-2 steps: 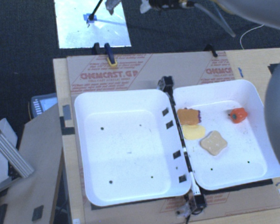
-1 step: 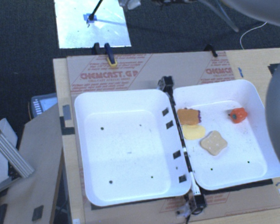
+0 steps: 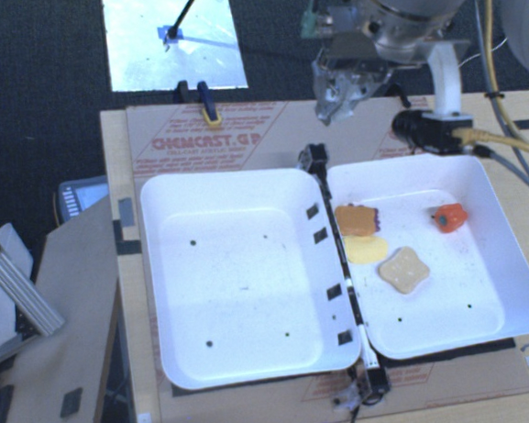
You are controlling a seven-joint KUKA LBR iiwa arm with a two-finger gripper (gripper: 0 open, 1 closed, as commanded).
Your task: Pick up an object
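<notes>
- Gripper (image 3: 345, 98) hangs above the bench, behind the far rim of the right bin (image 3: 508, 258); whether it is open or closed cannot be told, and nothing shows in its grasp.
- Right bin holds an orange-brown block (image 3: 356, 220) near the divider, a yellow disc (image 3: 367, 249) just in front of it, a tan toast-shaped piece (image 3: 404, 270) beside that, and an orange-red object (image 3: 448, 218) well apart.
- Left bin (image 3: 175, 287) sits alongside.

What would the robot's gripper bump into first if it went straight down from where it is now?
Probably the brown cardboard sheet behind the right bin, or that bin's back rim. The gripper hangs over the bench's far edge, not over the toys. Depth is hard to judge from this slanted view.
</notes>
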